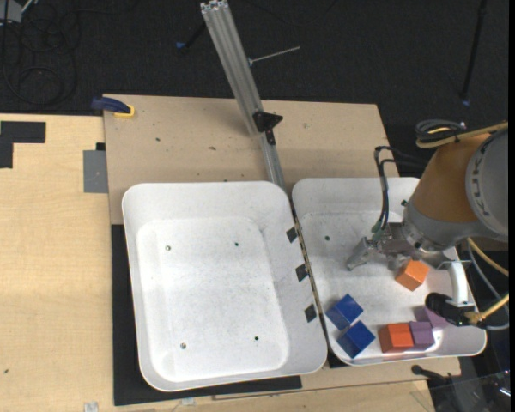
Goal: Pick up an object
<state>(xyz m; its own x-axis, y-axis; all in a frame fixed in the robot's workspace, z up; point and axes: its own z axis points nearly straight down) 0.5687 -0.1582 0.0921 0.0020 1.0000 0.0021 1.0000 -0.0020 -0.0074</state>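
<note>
Near the right edge of the right bin (pixel 326 197) lies an orange block (pixel 412 274), a small cube with flat matte faces, tilted so one corner points toward the bin's floor. It sits just below the grey metal gripper (pixel 360 258), whose fingers reach out to the left over the speckled white floor. Whether those fingers are spread or closed cannot be told from this angle, and nothing shows between them; the orange block seems to lie beside the wrist rather than at the tips.

Toward the bin's near rim rest two blue blocks (pixel 350 323), chunky and angular, one just above the other and seemingly touching. To their right a second, redder orange block (pixel 396 337) lies against a pale purple block (pixel 422 331), both close to the rim.

The arm (pixel 451 191) comes in from the right, its broad orange band smooth and rounded, with thin cables looping around it.

The left bin (pixel 146 204) is a shallow white tray with rounded corners and a faintly speckled surface. Both bins sit on a pale wooden bench (pixel 180 140), and a slanted aluminium rail (pixel 236 58) rises behind them.
</note>
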